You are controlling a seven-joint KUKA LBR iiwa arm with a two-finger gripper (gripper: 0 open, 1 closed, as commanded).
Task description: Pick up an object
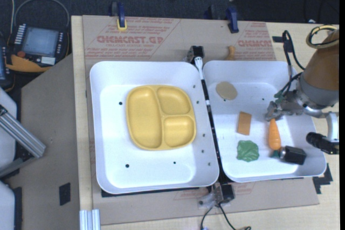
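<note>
The carrot (274, 134) lies in the right bin (253, 75), toward that bin's right side, long axis running roughly top to bottom in the camera view, its green end pointing to the bin's near rim. My claw (277, 109) hangs just above the carrot's upper tip, close to it; whether I touch it I cannot tell. How far my fingers are parted I cannot tell either, for the wrist hides them, and nothing shows gripped between them.

Just below the carrot's green end sits a small black block (294, 155), almost touching it. To the carrot's left, a little apart, lies a tan rectangular piece (244, 123), and below that, a green crumpled lump (248, 151), near the bin's front rim. Farther up and left from the carrot is a round beige disc (226, 90), flat on the bin floor.

Well to the carrot's left, across the divide where the two rims meet, the left bin (108, 116) holds a yellow tray (160, 116) with three compartments, lying flat near that bin's middle.

My arm (323, 75) comes in from the right, above the carrot.
</note>
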